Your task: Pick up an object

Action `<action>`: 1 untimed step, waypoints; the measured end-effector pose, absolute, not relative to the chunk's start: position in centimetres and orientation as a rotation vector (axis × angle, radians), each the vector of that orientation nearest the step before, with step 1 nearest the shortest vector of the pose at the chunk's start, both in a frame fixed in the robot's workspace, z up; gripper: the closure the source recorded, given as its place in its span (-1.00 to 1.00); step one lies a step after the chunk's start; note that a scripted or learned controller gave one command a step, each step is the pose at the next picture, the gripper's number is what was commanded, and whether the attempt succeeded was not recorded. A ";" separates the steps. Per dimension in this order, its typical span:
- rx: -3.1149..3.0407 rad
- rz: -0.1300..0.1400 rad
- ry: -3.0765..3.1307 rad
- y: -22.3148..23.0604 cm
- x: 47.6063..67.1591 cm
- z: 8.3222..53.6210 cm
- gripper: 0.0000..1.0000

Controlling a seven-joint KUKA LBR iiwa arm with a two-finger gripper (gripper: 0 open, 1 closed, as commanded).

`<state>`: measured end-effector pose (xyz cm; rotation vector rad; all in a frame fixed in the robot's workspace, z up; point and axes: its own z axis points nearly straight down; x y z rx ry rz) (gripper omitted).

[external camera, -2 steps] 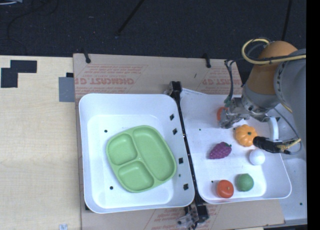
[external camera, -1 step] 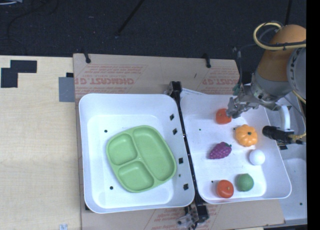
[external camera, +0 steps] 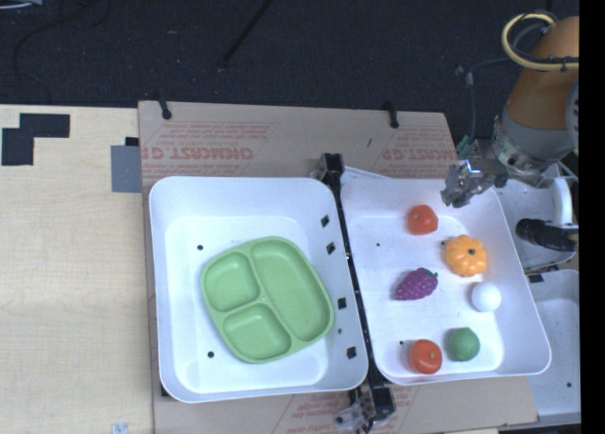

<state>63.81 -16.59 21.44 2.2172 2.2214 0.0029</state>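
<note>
Fingers (external camera: 460,186) over right bin (external camera: 529,328) — fruit (external camera: 416,284) inside.

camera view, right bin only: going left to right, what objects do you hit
purple grapes → green ball → white ball. The two red fruits share nearly one column, and the orange pumpkin lines up with the green ball, so I left them out.
</note>
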 end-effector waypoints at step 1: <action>2.219 0.001 2.228 -11.7 63.6 22.6 1.00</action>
